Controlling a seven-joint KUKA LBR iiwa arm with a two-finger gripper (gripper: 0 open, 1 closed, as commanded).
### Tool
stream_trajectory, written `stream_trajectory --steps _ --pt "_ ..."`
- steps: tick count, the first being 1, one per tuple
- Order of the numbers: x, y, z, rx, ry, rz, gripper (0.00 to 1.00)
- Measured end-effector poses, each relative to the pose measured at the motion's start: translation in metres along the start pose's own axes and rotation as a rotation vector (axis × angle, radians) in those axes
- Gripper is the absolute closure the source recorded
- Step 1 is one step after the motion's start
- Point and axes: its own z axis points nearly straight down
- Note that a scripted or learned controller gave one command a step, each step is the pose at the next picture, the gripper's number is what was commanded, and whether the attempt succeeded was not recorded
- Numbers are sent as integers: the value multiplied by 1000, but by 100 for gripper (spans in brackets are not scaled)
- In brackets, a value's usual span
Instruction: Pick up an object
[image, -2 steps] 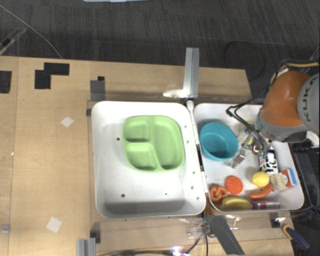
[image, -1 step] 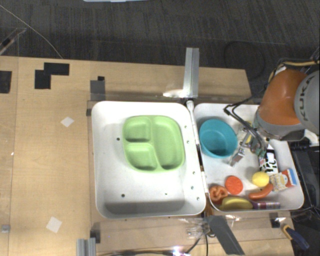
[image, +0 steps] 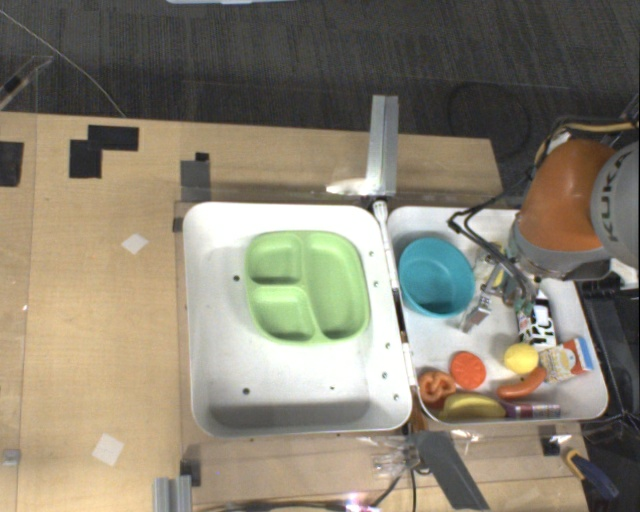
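Our gripper (image: 480, 312) hangs over the right bin (image: 590, 400), just right of the blue bowl (image: 435, 277); whether it is spread we cannot tell. The orange ball (image: 468, 370), lemon (image: 520, 357) and banana (image: 473, 405) crowd the near edge. We should descend squarely over one isolated item, avoiding neighbours.

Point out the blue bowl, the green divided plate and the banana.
blue bowl (image: 435, 277): camera view, on its inner floor, in the right bin.
green divided plate (image: 304, 285): camera view, on the ridge between its compartments, in the left bin.
banana (image: 473, 405): camera view, mid-length, by the right bin's near wall.
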Motion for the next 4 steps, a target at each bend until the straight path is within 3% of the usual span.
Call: stream_trajectory --steps 1,2,3,4 --pt "49 -12 0 -16 12 130 0" --pt "51 4 0 10 13 312 0" --pt "6 16 2 4 9 395 0" --pt "-53 50 5 -6 29 513 0"
